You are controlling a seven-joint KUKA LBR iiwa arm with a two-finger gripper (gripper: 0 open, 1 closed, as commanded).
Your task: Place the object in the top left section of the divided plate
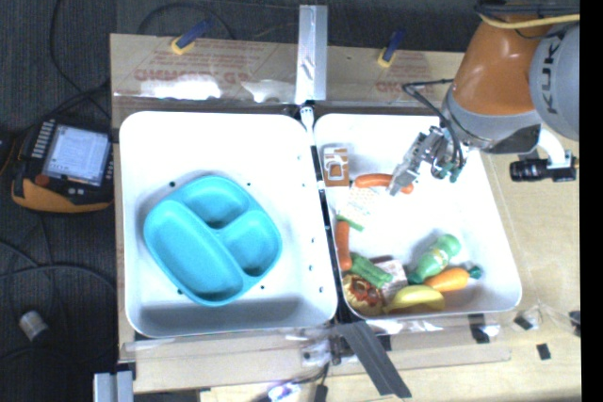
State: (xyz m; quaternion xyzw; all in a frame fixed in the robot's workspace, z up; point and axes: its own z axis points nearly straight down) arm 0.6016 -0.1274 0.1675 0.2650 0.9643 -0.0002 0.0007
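A blue divided plate was seen lying in the left white bin, towards that bin's near side, with its three sections turned at a slant. Nothing was seen resting in any of the plate's sections.

To the right of the plate, across the wall between the bins, the right white bin was seen to hold the loose items. An orange sausage-like piece was seen lying flat in the far half of this bin, well apart from the plate. Just beside its left end a small brown and white packet was seen. A carrot was laid along the wall nearest the plate. At the near edge of the right bin a heap was seen: a green bottle, an orange toy vegetable, a yellow banana-like piece and a small box with green on it, all touching or nearly so.

The grey arm with its orange band was seen reaching in from the side farthest from the plate. The gripper was held low over the right bin, at the right end of the orange sausage-like piece, tilted towards it. Whether its claw was apart, together or clamped on the piece could not be told.
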